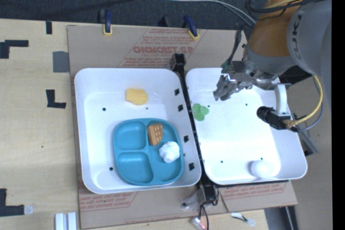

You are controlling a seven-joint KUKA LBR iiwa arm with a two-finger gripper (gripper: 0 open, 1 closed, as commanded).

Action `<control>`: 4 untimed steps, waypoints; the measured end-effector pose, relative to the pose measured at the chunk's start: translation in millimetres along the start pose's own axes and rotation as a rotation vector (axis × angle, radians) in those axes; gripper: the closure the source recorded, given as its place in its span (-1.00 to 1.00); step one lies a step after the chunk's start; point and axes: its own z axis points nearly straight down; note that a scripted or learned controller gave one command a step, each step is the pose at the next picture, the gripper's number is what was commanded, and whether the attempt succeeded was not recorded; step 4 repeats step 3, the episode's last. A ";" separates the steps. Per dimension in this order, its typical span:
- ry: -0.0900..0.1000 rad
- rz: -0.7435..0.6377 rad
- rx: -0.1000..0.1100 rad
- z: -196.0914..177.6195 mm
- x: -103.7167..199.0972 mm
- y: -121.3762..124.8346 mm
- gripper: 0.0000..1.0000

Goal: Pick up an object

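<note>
1. I see my gripper (222, 92) in the upper part of the right white bin (280, 140); its opening I cannot tell.
2. The small green leafy object (200, 112) lies lower left of it, near, against the bin's left wall.
3. I judge the next move goes down-left.

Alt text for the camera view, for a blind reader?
The gripper hovers over the right bin near a green item; a white ball lies at its front. The left bin holds a blue tray and a yellow item.
</note>
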 end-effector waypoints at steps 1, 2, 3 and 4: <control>0.000 0.000 0.002 9.8 51.3 -1.5 1.00; 0.000 0.001 0.002 6.5 94.8 -2.5 1.00; 0.000 0.000 0.001 2.8 140.3 -3.2 1.00; 0.000 0.000 0.001 2.8 140.3 -3.2 1.00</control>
